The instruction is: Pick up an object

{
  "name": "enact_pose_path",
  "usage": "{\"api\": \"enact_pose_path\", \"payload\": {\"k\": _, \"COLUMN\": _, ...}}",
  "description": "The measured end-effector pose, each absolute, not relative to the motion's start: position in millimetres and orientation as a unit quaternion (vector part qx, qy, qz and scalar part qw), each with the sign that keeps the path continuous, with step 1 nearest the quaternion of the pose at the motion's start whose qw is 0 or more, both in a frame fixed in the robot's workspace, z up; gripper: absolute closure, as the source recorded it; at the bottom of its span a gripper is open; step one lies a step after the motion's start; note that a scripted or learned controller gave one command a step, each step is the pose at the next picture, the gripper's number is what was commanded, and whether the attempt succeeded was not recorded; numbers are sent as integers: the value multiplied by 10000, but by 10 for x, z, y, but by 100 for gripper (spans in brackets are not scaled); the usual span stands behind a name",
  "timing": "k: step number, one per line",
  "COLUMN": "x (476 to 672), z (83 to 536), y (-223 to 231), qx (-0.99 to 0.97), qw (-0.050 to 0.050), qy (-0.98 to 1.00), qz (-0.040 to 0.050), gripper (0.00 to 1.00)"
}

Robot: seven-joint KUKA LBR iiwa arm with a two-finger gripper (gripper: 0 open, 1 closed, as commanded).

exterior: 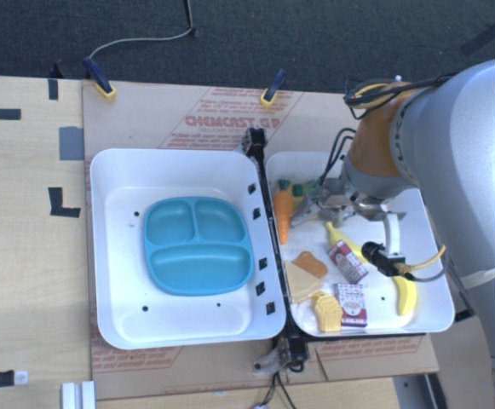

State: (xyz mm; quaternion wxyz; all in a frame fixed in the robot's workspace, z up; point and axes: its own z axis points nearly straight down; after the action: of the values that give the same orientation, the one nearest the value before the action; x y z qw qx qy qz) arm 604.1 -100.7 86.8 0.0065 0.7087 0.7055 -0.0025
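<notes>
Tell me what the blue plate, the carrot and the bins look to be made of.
Blue plate: likely moulded plastic, matte, one even colour with soft-edged compartments. Carrot: probably toy plastic, uniform orange with a smooth surface, though too small to be sure. Bins: seemingly thin white plastic, slightly glossy, with rounded corners and rims.

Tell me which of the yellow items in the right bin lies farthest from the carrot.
The banana, by the right bin's right wall. The yellow corn-like piece and the small yellow piece both lie closer to the carrot.
</notes>
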Motion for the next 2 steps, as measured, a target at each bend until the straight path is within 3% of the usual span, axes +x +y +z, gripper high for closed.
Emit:
{"api": "enact_pose_path", "payload": {"k": 1, "x": 5426, "z": 870, "y": -1018, "qx": 7083, "qw": 51, "qy": 7059, "qz": -3, "gripper": 0}}
{"api": "enact_pose_path", "payload": {"k": 2, "x": 6240, "z": 1217, "y": -1139, "qx": 7067, "qw": 7, "qy": 7076, "qz": -3, "gripper": 0}}
